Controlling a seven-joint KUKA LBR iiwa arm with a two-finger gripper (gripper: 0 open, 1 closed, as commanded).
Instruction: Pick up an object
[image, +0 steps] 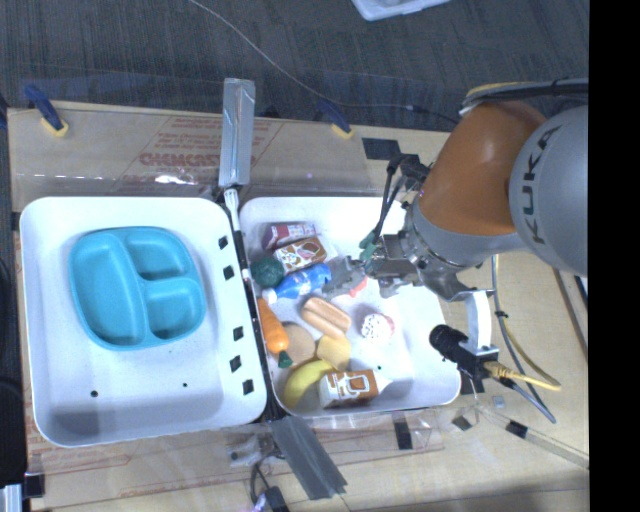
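The tool (345, 275) hangs low over the right bin (425, 375), right of centre; I cannot tell its state. Just below it lie a hot dog (325, 316), banana (303, 378), carrot (274, 328) and small cartons. The left bin (50, 400) holds a blue divided tray (137, 284).

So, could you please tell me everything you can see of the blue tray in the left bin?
The blue tray is a light blue, smooth, plastic-looking dish with rounded corners and three sunken compartments: one long one on its left, two smaller ones on its right. It lies flat and slightly turned, in the upper part of the left bin, resting on the bin's floor. Nothing lies in it or touches it otherwise, and it sits well apart from the arm.
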